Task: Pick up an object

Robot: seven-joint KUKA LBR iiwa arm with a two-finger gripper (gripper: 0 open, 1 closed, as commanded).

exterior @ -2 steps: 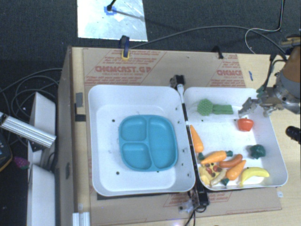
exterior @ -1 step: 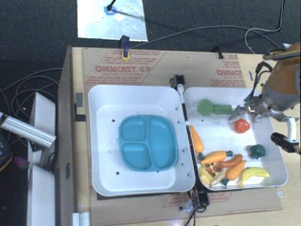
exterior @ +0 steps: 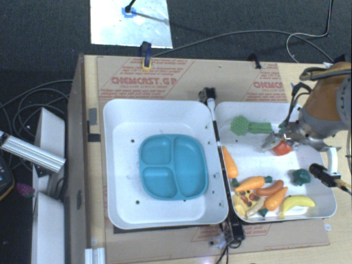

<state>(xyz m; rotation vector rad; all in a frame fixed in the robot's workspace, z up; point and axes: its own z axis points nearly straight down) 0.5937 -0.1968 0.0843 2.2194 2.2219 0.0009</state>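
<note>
The arm (exterior: 324,100) comes in from three o'clock over the right bin (exterior: 330,205), and its claw (exterior: 278,143) sits low at about the bin's centre, a little toward twelve o'clock. A small red piece (exterior: 282,148), perhaps a toy tomato or pepper, lies right at the claw's tips, touching or just under them. Whether the claw is spread or closed, and whether it has any grip on the red piece, cannot be made out from this slant.

Just at ten o'clock from the claw lies a green broccoli-like toy (exterior: 248,126). Toward five o'clock sits a dark green lump (exterior: 301,175), and along the bin's six o'clock edge is a cluster: two carrots (exterior: 250,182), a sausage (exterior: 269,188), a pizza slice (exterior: 246,201) and a banana (exterior: 298,203). Another carrot (exterior: 229,162) lies along the nine o'clock wall. The left bin (exterior: 118,147) holds a blue divided plate (exterior: 173,166). Both bins rest on the table (exterior: 181,73).

By the look of it, the step in hand is the grasp itself, with the red piece as target. The next move calls for a firm close on it, then a straight lift clear of the bin; the piece is small and rounded, so it may well slip out.
</note>
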